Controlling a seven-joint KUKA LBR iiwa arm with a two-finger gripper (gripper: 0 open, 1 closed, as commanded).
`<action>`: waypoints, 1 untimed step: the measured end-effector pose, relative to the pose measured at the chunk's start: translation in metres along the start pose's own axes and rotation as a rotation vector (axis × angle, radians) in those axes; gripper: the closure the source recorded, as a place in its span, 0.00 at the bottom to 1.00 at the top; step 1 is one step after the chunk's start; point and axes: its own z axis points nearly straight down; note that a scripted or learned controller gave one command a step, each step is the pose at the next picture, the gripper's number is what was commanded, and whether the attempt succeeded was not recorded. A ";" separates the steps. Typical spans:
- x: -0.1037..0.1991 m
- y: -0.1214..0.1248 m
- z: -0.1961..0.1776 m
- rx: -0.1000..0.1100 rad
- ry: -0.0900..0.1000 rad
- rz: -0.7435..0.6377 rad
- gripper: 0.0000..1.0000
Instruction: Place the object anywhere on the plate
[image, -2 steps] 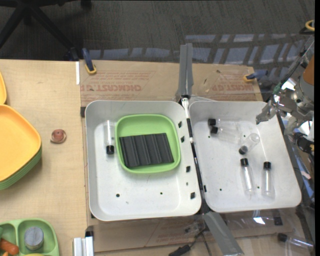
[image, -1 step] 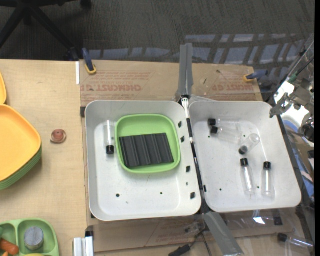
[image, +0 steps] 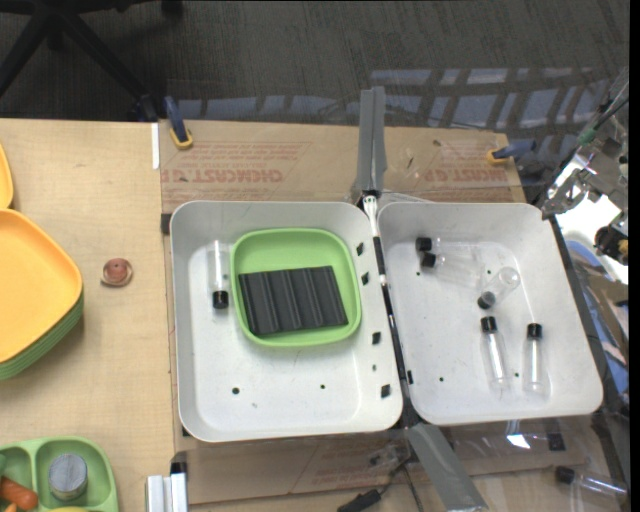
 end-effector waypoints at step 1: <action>0.016 0.025 -0.023 0.000 0.000 0.021 0.00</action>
